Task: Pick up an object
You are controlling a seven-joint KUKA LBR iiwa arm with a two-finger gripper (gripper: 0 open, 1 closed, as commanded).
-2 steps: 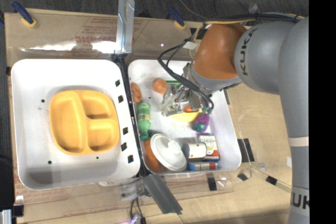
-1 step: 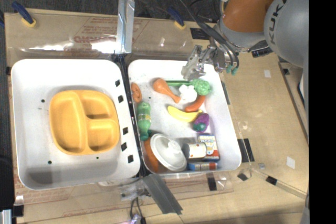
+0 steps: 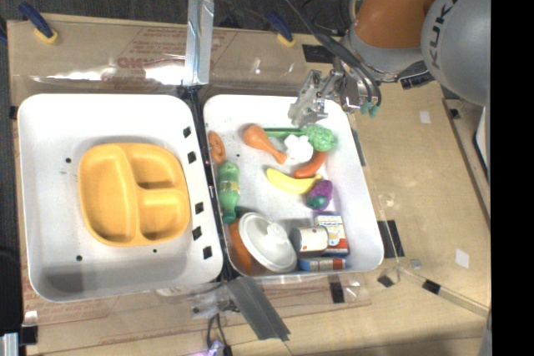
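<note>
"KUKA" reads in dark letters on the grey arm (image 3: 455, 21). The gripper (image 3: 310, 106) hovers over the far edge of the right bin (image 3: 367, 204); whether its fingers are apart or together I cannot tell. Just beneath lie a toy drumstick (image 3: 263, 139), long axis slanting toward the near right, broccoli (image 3: 319, 137), a banana (image 3: 288, 180) and a purple eggplant (image 3: 319, 193). The left bin (image 3: 42, 179) holds 1 yellow divided tray (image 3: 133, 192).

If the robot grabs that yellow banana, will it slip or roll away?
It might slip: the banana looks like smooth, shiny toy plastic, probably stiff and light. Its curved shape should rock rather than roll far, and the carrot and purple toy crowding it would likely stop it.
</note>
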